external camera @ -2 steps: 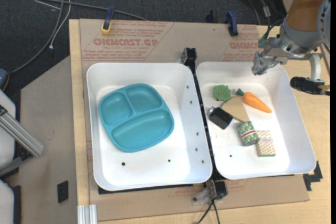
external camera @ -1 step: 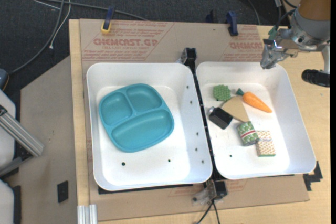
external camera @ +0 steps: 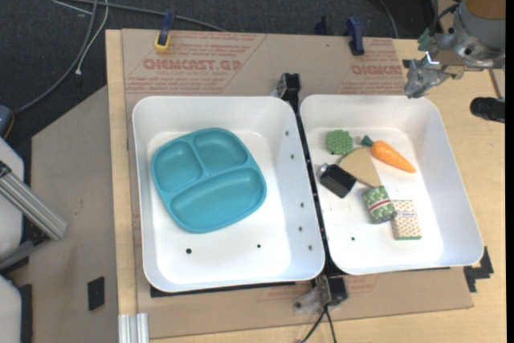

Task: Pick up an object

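Jaws (external camera: 418,84), state unclear, hang above the right bin's (external camera: 454,205) far corner, away from the carrot (external camera: 393,157).

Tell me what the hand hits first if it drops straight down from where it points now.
Probably the far right rim of the right bin, or the cardboard just behind it. The hand hangs above that corner, short of the carrot; depth is unclear from this slanted view.

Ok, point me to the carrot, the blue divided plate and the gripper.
carrot (external camera: 393,157): camera view, middle of its orange body.
blue divided plate (external camera: 210,179): camera view, ridge between its compartments.
gripper (external camera: 418,84): camera view, lower tip, above the right bin's far corner.
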Robot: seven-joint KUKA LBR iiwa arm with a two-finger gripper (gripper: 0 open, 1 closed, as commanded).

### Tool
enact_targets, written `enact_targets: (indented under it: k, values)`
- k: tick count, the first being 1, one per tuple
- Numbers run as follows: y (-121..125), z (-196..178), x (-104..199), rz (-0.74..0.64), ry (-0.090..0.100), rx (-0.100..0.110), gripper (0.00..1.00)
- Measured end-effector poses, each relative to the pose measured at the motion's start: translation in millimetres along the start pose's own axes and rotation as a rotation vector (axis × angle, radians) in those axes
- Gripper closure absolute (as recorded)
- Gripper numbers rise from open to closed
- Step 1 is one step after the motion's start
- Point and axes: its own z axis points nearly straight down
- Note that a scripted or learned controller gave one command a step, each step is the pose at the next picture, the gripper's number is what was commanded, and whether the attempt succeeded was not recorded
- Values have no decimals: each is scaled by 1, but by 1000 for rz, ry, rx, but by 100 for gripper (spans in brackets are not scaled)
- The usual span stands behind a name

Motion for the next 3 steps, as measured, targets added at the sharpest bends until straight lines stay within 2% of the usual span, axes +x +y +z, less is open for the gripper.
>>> enact_targets:
  k: [3]
  values:
    - [7,-10,147,-3,1,3,100]
